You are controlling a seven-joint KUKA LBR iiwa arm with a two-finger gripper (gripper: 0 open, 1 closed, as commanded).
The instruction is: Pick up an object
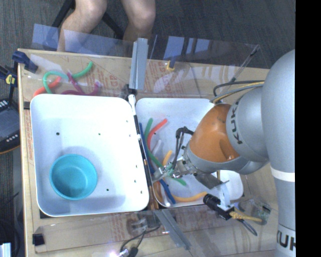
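Reaching into the right bin, the hand pinches a green strip.

Much of the right shallow white bin lay hidden under the grey arm with its orange band. Gripper too small and cluttered to read. Thin coloured plastic pieces partly covered near the wrist, shapes unclear. Two bare legs cut off by the top edge.
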